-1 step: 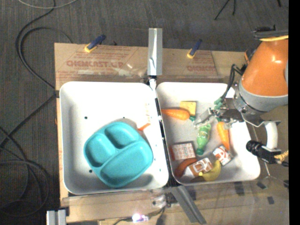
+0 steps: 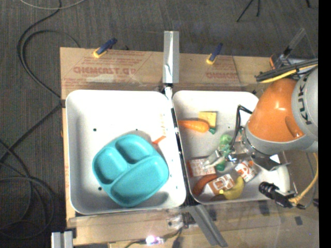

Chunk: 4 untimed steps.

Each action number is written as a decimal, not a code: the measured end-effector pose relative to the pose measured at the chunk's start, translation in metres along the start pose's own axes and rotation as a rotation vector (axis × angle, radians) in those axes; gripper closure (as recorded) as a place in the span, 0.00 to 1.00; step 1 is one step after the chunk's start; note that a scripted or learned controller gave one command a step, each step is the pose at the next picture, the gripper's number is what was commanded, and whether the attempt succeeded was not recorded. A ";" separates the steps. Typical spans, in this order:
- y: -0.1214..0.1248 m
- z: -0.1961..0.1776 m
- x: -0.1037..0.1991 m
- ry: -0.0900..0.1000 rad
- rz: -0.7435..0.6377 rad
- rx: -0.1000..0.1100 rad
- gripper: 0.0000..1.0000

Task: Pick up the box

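The gripper [image 2: 226,158] hangs low over the right bin's [image 2: 227,98] clutter, its grip state impossible to tell, because the small box [image 2: 198,167] lies just left beside the toy banana [image 2: 234,190].

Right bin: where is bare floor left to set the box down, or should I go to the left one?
Right bin: bare floor only along its far rim, above the carrot; crowded near the gripper and banana. Left bin: wide bare floor behind and left of the teal tray.
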<state>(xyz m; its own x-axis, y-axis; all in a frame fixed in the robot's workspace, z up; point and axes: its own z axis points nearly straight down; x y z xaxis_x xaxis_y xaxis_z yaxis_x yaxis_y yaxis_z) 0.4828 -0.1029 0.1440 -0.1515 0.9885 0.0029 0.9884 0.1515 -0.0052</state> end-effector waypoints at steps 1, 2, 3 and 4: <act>0.004 0.055 0.003 -0.005 -0.402 -0.009 0.00; 0.004 0.055 -0.007 -0.010 -0.649 -0.013 0.00; 0.007 0.054 0.000 -0.020 -1.045 -0.014 0.00; 0.008 0.044 0.000 -0.018 -1.043 -0.017 1.00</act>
<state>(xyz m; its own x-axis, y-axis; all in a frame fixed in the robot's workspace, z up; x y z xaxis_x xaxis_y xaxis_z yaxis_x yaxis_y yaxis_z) 0.4907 -0.1015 0.0998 -0.9301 0.3668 -0.0170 0.3668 0.9303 0.0048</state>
